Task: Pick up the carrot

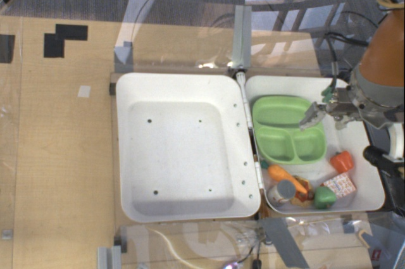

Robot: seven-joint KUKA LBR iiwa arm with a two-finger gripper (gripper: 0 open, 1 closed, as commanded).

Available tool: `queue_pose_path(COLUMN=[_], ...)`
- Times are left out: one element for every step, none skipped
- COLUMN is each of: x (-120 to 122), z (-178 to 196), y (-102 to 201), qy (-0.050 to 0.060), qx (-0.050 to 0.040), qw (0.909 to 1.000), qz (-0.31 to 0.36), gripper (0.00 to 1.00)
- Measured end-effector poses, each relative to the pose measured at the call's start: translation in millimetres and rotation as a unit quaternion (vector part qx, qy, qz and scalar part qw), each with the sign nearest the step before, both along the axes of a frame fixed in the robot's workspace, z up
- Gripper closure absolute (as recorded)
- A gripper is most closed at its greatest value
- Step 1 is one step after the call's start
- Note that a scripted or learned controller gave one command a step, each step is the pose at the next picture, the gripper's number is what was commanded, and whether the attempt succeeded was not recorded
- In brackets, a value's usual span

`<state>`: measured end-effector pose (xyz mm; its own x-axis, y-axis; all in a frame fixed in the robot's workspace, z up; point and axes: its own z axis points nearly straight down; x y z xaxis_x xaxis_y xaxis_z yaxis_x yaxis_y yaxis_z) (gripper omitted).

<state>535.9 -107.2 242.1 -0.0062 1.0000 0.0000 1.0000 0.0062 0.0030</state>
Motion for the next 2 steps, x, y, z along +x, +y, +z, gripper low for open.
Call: queue_pose_path(x=[-25,75], z=[-20,65], y=[-22,-28], qy=[-0.001,-0.003], qx=[-0.0008,-0.0015], qw=[0.9850,0.9947], qz=[0.172,0.103], gripper=[0.00,0.00])
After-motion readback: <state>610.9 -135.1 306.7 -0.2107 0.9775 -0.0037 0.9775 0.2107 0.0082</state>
